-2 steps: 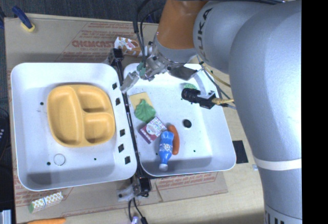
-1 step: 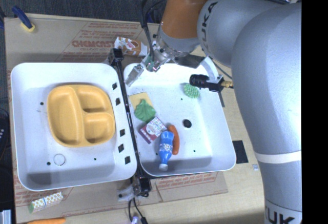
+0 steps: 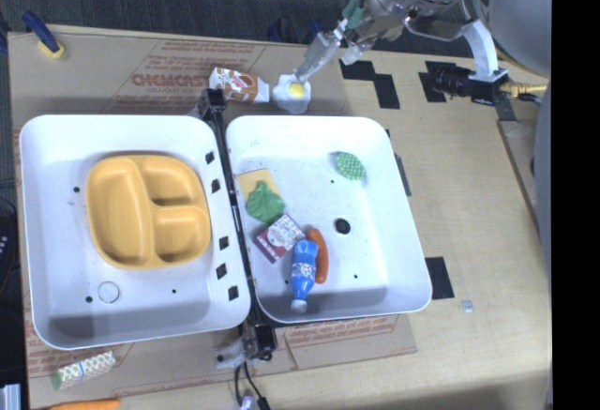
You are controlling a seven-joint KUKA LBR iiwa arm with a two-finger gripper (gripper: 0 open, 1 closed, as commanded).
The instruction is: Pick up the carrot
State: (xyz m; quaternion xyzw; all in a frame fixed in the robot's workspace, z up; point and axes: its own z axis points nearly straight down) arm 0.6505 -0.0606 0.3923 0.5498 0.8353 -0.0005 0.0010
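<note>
Carrot (image 3: 321, 253) retrieval is not yet being carried out; the approach step is judged to be the one in hand. The carrot is lying in the right bin (image 3: 398, 211), toward its near edge, pressed against the right side of a blue bottle (image 3: 302, 273), with a red packet (image 3: 281, 237) just beside it on the left and a green leaf (image 3: 264, 204) a little farther up.

The gripper (image 3: 323, 52) is being held outside the bins, above the cardboard beyond the right bin's far rim, well apart from the carrot. Its tip is pointing down toward a white cup with a yellow centre (image 3: 293, 91), and it seems to be just above it or touching it. Whether the fingers are apart or together cannot be told, the tip being blurred and seen end-on. Nothing is being seen held between them.

For the next move, the arm is being called on to travel across the right bin toward its near side and come down over the carrot. A grasp on the carrot's free right side is being favoured, since the bottle is crowding its left.
</note>
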